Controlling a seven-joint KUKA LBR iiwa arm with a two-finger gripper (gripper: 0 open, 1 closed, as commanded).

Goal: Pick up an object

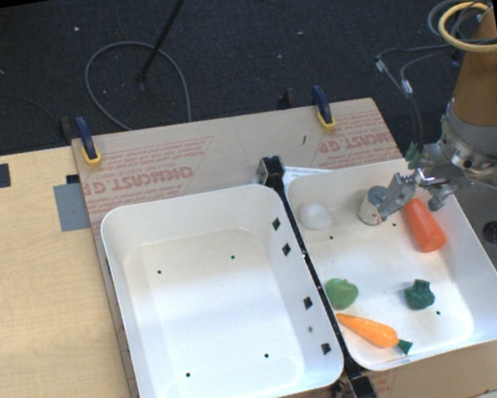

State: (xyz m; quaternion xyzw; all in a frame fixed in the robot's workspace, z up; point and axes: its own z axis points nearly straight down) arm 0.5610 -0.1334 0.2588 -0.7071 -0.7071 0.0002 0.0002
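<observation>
Right now the gripper hovers low in the right bin, fingers spread and holding nothing, beside the orange cylinder; no pick made yet.

A single fixed camera sits high above the bench, looking down at a slant from the near side. It stands back enough to take in both white bins whole, with dark floor at the far edge.

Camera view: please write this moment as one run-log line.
claw over right bin | near orange cylinder | nothing visibly held | carrot untouched
</observation>
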